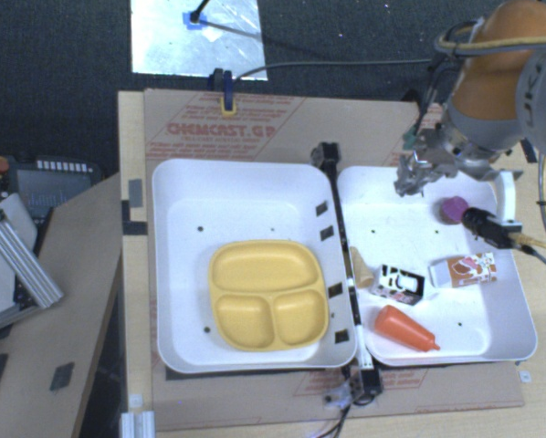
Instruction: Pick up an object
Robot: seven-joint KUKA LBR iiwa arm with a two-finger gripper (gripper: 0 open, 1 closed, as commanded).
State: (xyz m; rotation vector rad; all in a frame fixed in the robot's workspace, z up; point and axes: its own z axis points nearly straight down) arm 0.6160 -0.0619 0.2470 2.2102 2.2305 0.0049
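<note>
Nothing is picked yet: the gripper (410, 182) hangs over the far part of the right bin (519, 336), its opening I cannot tell, while the purple object (453, 210), small carton (465, 269) and orange cone (404, 328) lie below.

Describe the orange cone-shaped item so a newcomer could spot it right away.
Look at the right-hand white bin, the one without the yellow divided plate. Along its near edge, just right of the divider between the bins, lies the orange cone-shaped item, tapering toward the right. Its neighbours are a black-and-white small box and a brown-and-white small carton; it is the only plain orange, pointed thing there.
</note>
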